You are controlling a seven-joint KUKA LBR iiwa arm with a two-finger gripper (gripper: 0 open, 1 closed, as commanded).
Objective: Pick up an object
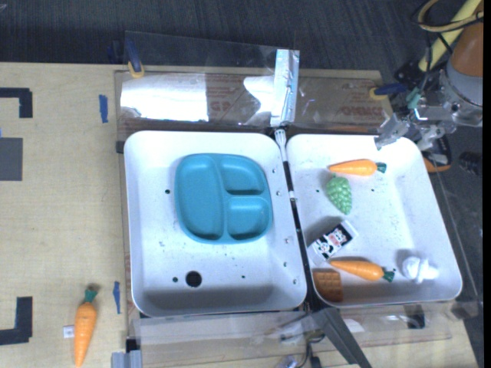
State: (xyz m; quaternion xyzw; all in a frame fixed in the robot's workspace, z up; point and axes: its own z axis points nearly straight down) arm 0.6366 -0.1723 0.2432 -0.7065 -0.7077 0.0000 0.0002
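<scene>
On the far left, the light wooden bench (54, 205) carries black corner marks and strips of blue tape, and a toy carrot (84, 324) lies loose on it near the lower edge, outside both bins, with a small white tag beside it too small to read. The left bin (153, 282) holds a blue divided plate (222, 196) near its middle and a small dark round spot near its front left. Behind the bins a clear plastic sheet (207, 90) stands, glaring white in places, and brown printed lettering shows through it but cannot be read. The right bin (399, 205) holds an orange carrot (354, 167) near its back, a green knobbly piece (340, 193) just below it, a small black-and-white carton (332, 241) whose print is illegible, a second carrot (359, 268) near the front, a brown waffle-like piece (327, 282) partly cut off by the front rim, and a white lumpy object (418, 267) at the front right, hard to identify. The gripper (395, 133) sits above the bin's back right corner, blurred and holding nothing visible; how wide it stands cannot be told. Dark carpet lies beyond the bench.
</scene>
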